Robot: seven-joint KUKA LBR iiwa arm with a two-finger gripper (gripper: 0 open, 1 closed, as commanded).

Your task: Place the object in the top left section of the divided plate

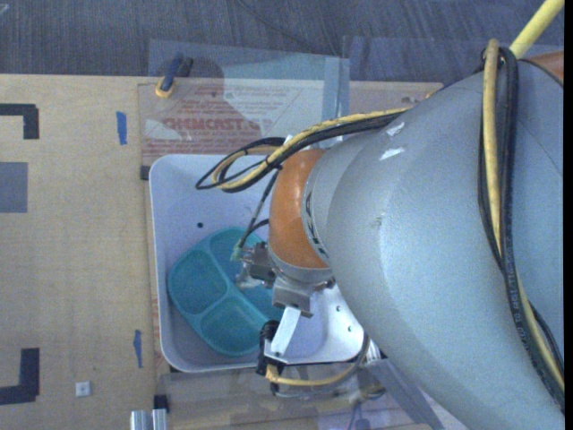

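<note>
A teal divided plate (210, 298) lies in the left white bin (175, 195), toward its near side. Two of its sections show, and nothing lies in them; its right part is hidden under the arm. The grey arm with its orange band (291, 213) reaches in from the right and covers the bin's right half. The gripper (269, 280) hangs over the plate's right edge, mostly hidden by the wrist. I see no loose object in the bin or at the gripper.
The bin's far left part is bare white floor. A clear sheet over a red-printed sign (224, 115) lies behind the bin. Blue tape marks (121, 128) and black corner marks (22, 119) sit on the wooden bench to the left.
</note>
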